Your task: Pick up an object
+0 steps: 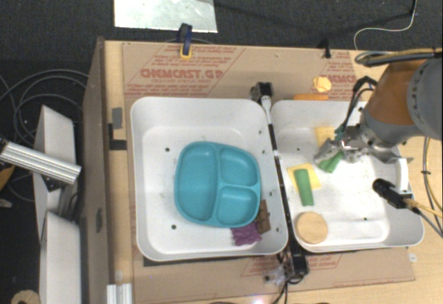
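Camera view gives you 2 white bins: the left bin [149, 178] holds a teal divided plate [217, 183], and the arm [405, 98] reaches into the right bin [360, 233]. Its gripper [332, 156] sits low over a green piece [331, 162], likely your target; I cannot tell its finger state. A tan disc [311, 226] lies nearer.

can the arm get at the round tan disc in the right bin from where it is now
Probably yes. The round tan disc lies flat and uncovered at the near corner of the right bin, apart from the green block. The gripper hovers over the same bin, with nothing between them.
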Available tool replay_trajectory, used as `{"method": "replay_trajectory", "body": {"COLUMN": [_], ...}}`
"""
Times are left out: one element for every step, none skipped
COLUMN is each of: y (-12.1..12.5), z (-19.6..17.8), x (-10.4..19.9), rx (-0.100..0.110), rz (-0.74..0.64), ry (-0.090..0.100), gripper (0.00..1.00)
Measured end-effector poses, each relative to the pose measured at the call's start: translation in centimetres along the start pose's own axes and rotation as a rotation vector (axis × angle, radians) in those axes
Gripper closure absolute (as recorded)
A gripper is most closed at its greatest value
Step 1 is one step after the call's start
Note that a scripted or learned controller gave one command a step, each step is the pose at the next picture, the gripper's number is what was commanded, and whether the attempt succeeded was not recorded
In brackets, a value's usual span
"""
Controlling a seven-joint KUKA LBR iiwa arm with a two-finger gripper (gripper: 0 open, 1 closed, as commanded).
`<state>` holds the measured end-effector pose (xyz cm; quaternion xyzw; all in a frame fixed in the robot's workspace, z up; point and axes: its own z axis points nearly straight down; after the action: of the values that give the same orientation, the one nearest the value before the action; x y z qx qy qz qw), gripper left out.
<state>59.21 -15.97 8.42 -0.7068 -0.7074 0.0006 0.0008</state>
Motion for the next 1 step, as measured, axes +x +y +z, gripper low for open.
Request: {"method": "replay_trajectory", "body": {"y": [0.25], "z": [-1.15], "x": [-0.02], "rx": [-0.007], "rz": [-0.001], "ry": [-0.001], "gripper": [1.0]}}
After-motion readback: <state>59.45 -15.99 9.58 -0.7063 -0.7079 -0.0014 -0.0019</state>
